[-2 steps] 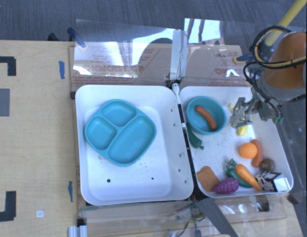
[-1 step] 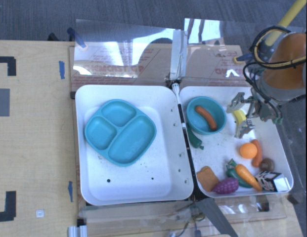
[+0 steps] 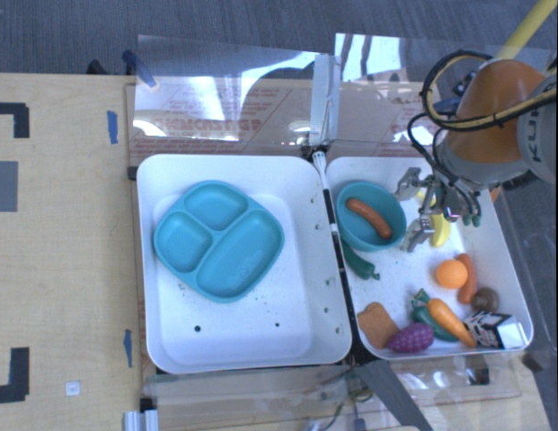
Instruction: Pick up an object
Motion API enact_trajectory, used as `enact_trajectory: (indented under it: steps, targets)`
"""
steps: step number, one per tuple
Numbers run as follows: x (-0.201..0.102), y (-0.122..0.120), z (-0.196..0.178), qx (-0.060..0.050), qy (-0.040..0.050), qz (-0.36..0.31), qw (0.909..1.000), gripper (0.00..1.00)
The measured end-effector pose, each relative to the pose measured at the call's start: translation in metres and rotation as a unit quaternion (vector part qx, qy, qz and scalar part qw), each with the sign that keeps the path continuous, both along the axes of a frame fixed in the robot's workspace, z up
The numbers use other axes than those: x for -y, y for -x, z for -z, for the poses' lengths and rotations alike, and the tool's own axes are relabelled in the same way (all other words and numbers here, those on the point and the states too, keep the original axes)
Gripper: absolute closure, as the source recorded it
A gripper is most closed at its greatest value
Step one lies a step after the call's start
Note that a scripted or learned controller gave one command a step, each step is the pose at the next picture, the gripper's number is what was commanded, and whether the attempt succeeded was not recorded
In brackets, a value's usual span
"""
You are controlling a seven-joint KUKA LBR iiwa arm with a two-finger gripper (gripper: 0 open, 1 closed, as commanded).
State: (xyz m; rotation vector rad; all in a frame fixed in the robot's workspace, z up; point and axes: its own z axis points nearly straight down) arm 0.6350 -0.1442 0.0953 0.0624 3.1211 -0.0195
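Here the end effector (image 3: 429, 212) hangs low over the right bin (image 3: 512, 268), near its back edge, under the grey wrist and its orange band (image 3: 494, 97). Its metal fingers point down and stand apart, with nothing between them that I can make out. A yellow toy, perhaps a banana (image 3: 440, 230), lies just under and behind the fingertips, partly hidden; whether they touch it I cannot tell.

Just to the left of the end effector sits a blue bowl (image 3: 359, 223) with a toy sausage (image 3: 370, 218) lying in it, and a green toy piece (image 3: 358, 260) lies at the bowl's near side. Nearer the camera from the end effector lie an orange (image 3: 451, 274), a brown oblong piece (image 3: 468, 278) touching it, a carrot (image 3: 447, 318), a purple bunch of grapes (image 3: 410, 338), a tan biscuit-like piece (image 3: 377, 324) and a small black-and-white box (image 3: 496, 331).

Well to the left, in the left bin (image 3: 171, 330), rests a blue divided plate (image 3: 219, 240). Both bins stand on the bench (image 3: 54, 268).
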Motion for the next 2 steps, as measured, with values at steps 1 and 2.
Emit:
enact_trajectory:
  steps: [1, 2]
  targets:
    - [-0.0169, -0.0146, 0.0076, -0.008, 0.0036, 0.09, 0.9959, 0.0]
    - [-0.016, -0.014, 0.0088, -0.019, 0.0122, 0.236, 0.9715, 0.0]
